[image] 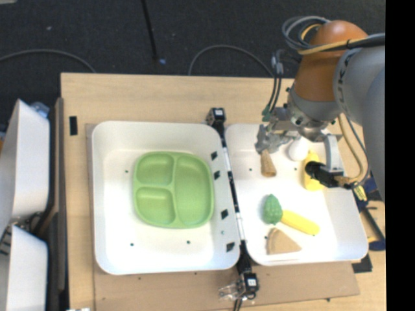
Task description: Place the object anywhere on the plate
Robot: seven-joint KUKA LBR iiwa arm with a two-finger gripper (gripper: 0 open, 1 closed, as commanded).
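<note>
A green sectioned plate (174, 188) lies in the left bin (110, 238). The right bin (343, 238) holds a small brown cork-like piece (268, 166), a green lumpy object (272, 208), a yellow oblong piece (299, 223), a tan wedge (281, 241), a white rounded item (297, 149) and a yellow object (313, 173). My gripper (271, 139) hangs over the far part of the right bin, just above the brown piece. No object shows between its fingers.
A black hinge strip with clips (227, 186) runs between the two bins. Cables (353, 154) trail from the arm's wrist over the right bin's far right side. White boxes (26, 173) stand off the bench's left edge.
</note>
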